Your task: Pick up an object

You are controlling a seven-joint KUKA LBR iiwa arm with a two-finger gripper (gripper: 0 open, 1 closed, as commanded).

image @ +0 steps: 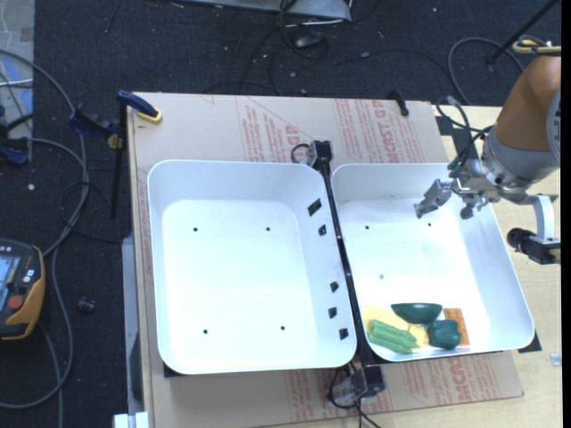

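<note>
Arm [528, 119] is reaching in from the right side, grey body with the orange band showing above the wrist, and it's hanging over the far right part of the right bin [500, 239]. Gripper [449, 201] is sitting above that bin's upper-right area, near its far wall, fingers looking spread apart with nothing between them. All the objects are lying bunched at the near edge of the right bin, well apart from the gripper: a dark green bowl-shaped piece [417, 311] is sitting toward the bin's middle-front, a ridged light green object [393, 335] is lying just left-front of the bowl piece, tilted, and a teal lump [444, 333] is resting just right-front of it. A yellow flat piece [378, 316] is peeking out under the ridged object, and an orange flat piece [456, 316] is showing beside the teal lump; can't tell whether those two are touching each other under the pile. Left bin [241, 266] is sitting just beside the right bin, sharing the dark divider strip [339, 257] between them. Both bins are resting on the cardboard-covered surface [232, 127]. A yellow-and-blue clamp [138, 105] is gripping the surface's far left corner, well away from the right bin.
</note>
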